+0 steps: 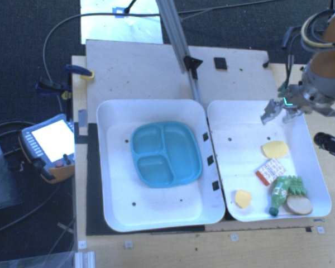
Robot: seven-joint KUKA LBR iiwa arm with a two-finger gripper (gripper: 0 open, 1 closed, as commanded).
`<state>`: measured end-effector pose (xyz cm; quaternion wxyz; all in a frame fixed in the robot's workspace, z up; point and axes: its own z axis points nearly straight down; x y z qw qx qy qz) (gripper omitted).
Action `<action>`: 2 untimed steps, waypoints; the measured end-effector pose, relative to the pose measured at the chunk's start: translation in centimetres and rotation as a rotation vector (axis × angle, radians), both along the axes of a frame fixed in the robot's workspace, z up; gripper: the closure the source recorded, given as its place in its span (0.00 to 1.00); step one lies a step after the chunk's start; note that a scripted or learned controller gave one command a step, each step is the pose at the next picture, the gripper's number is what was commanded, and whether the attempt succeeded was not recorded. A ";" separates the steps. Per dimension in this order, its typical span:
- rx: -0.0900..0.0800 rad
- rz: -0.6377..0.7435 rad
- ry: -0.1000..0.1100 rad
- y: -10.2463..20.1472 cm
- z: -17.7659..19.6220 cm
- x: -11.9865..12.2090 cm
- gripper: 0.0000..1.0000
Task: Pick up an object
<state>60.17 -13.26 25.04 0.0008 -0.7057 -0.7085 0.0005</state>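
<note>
Gripper (276,111), fingers spread and holding nothing, hovers at right bin's (223,149) far edge, yellow piece (274,149) just nearer, bare floor leftward.

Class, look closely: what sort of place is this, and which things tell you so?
Probably a robotics lab bench: a robot arm's gripper over two white bins, a teach pendant beside them, and toy food.

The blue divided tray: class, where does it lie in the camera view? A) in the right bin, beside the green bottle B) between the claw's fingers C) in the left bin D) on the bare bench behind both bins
C: the blue divided tray lies flat inside the left bin, apart from the small items in the right bin and from the claw.
</note>
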 end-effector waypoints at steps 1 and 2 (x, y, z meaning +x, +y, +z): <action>-0.001 0.000 -0.004 0.0 0.2 0.1 0.00; -0.001 -0.003 -0.001 -0.6 -5.0 0.9 0.00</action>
